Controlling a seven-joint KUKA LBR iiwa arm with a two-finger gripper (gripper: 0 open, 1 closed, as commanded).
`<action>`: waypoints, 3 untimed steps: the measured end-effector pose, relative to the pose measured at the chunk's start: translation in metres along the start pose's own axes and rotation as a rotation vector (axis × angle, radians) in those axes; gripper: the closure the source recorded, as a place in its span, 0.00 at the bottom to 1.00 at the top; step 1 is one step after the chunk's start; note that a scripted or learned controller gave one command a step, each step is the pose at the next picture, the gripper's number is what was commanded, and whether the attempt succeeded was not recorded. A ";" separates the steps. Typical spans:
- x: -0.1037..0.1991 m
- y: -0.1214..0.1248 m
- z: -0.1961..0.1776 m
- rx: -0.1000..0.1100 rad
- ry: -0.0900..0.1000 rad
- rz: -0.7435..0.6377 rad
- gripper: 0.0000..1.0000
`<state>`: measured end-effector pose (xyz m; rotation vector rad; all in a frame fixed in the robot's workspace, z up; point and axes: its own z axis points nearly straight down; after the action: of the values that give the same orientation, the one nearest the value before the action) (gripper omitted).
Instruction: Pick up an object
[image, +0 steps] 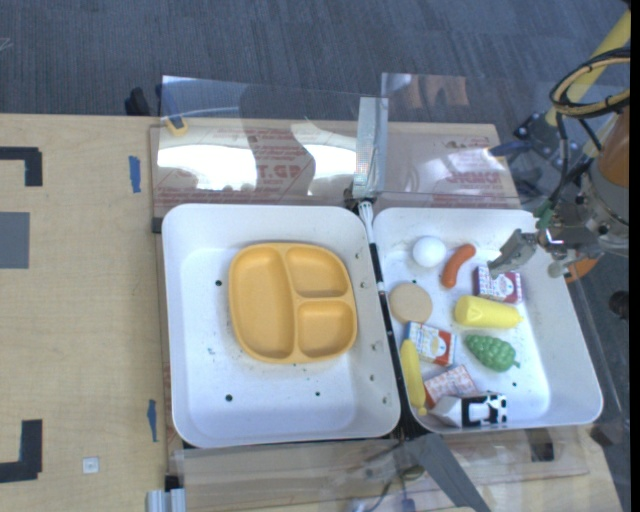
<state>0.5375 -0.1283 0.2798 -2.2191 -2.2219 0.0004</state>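
Note:
The right bin (575, 345) holds several toy foods: a white egg (429, 250), a red sausage (458, 264), a tan round biscuit (410, 302), a red-and-white carton (499, 286), a yellow corn-like piece (486, 313), a green piece (490, 351), a banana (411, 373), two small printed packets (431, 343) (450, 383) and a black-and-white carton (484, 409). My gripper (545, 256) hangs over the bin's far right corner, open, with nothing between its fingers. Its left finger (508, 252) points down just above the red-and-white carton.
The left bin (190, 330) holds a yellow divided plate (293, 301). A clear plastic wall (300, 130) and a metal post (371, 140) stand behind the bins. Cables (585, 85) and the arm crowd the far right. Wooden bench lies to the left.

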 end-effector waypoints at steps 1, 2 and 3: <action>-0.033 -0.061 0.138 0.009 0.001 0.080 0.00; 0.002 -0.006 0.188 -0.012 0.000 0.246 0.00; 0.003 -0.004 0.177 -0.018 0.001 0.247 1.00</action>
<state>0.5332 -0.1252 0.1026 -2.4861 -1.9388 -0.0206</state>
